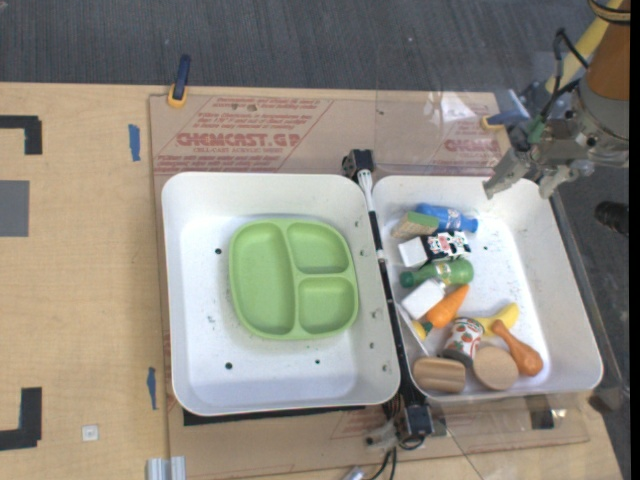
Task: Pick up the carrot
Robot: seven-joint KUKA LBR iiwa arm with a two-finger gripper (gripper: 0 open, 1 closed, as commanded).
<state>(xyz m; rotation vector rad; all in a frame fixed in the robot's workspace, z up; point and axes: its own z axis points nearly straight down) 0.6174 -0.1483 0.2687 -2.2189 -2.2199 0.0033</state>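
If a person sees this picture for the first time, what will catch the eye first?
Probably the bright green divided plate, alone in the left bin. Next, the colourful heap of toy food in the right bin, with the orange carrot in its middle. The gripper hangs over that bin's far right corner.

I see dark grey carpet (300, 18) beyond the plywood bench (80, 268) — black tape marks (25, 133) on its left, even light throughout.
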